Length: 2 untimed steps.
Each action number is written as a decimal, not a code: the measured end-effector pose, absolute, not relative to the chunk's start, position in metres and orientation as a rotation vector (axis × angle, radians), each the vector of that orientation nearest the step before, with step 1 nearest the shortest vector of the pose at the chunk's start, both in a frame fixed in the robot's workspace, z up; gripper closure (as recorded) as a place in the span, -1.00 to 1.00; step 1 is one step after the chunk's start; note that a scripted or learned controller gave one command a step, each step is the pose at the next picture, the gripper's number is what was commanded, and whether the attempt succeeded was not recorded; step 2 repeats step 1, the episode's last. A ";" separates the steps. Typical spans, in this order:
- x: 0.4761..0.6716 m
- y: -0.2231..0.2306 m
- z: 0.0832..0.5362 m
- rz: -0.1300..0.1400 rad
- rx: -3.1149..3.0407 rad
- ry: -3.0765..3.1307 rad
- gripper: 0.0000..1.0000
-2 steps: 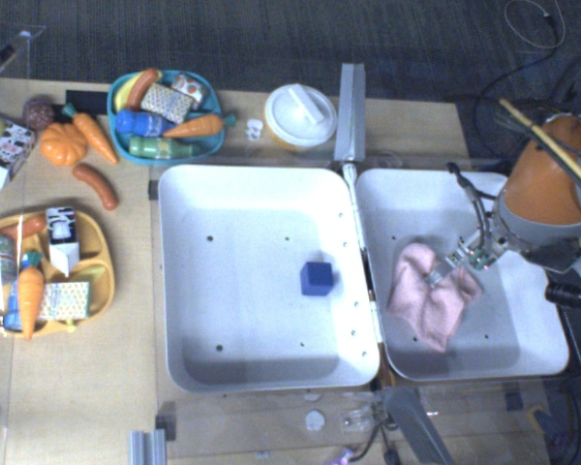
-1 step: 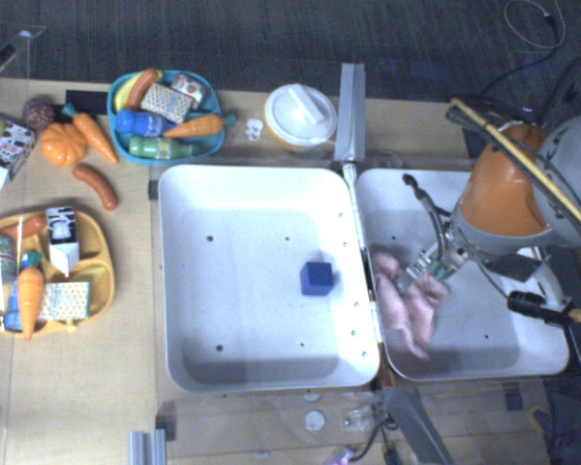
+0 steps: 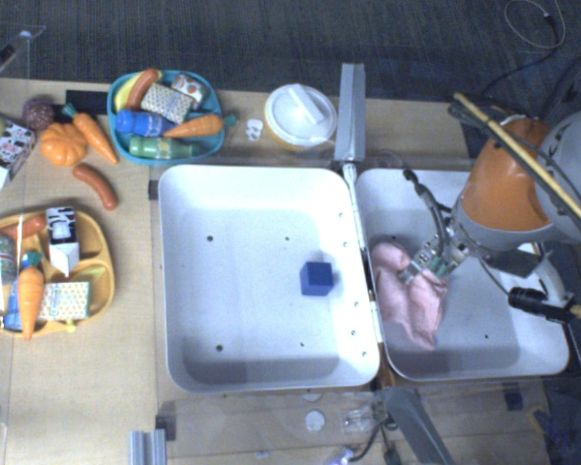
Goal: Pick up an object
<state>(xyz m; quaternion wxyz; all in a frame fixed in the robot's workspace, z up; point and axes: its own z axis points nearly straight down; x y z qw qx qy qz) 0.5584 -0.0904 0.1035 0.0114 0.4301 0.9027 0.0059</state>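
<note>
- So there are 2 white bins on the desk (image 3: 126,376): the left bin (image 3: 223,201) has 1 small blue cube (image 3: 317,277) sitting alone near its middle, and the right bin (image 3: 523,347) has a crumpled pink cloth (image 3: 407,294) against its left wall.
- The arm (image 3: 508,192) comes in from the right, and the claw (image 3: 434,262) is down right at the cloth's upper right edge, looks like touching it or just above.
- Honestly can't tell if the claw is wide, narrow or gripping anything. It's too small and cluttered with wires there, so I won't call it a grab.
- My read: this is the reach-and-grasp step on the cloth, lift not yet done.
- Next move probably needs the claw to pinch a good fold of fabric and go straight up. Cloth is floppy, so a thin pinch could slip out.
- The cube is well apart in the other bin, not in play right now.
- Off to the left there's toy food in 2 trays, plus a white lid behind the bins.
</note>
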 end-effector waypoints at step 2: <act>0.620 -0.067 0.236 0.003 1.259 2.873 1.00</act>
